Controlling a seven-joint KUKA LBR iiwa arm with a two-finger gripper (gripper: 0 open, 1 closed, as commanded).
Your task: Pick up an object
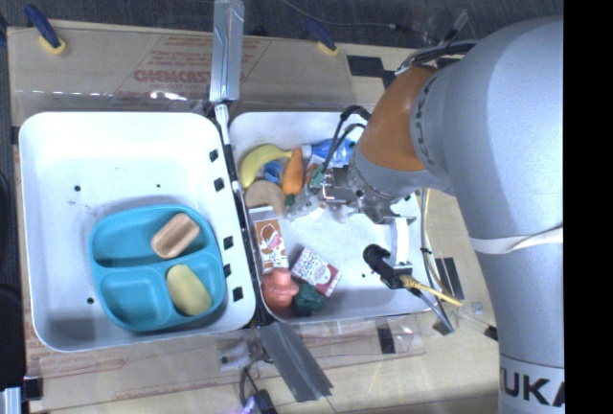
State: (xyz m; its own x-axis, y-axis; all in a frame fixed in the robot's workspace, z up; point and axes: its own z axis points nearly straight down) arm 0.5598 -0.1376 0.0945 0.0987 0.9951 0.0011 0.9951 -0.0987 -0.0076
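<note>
My gripper (319, 189) is low in the right bin (383, 292), in its upper middle, under the grey arm with the orange band (397, 129). It sits right beside an orange carrot (293, 172) and a yellow banana (259, 160). A blue item (332, 151) lies just behind it, partly hidden. To its left lies a beige bun (264, 196). Nearer the front are a small carton (270, 242), a red and white packet (315, 270), a pink fruit (278, 287) and a green item (308, 301).
The left bin (57, 144) holds a blue divided tray (120, 292) with a brown bread roll (175, 235) and a yellow potato-like item (190, 289). A metal bar (226, 48) stands at the back between the bins. The arm covers the right bin's right side.
</note>
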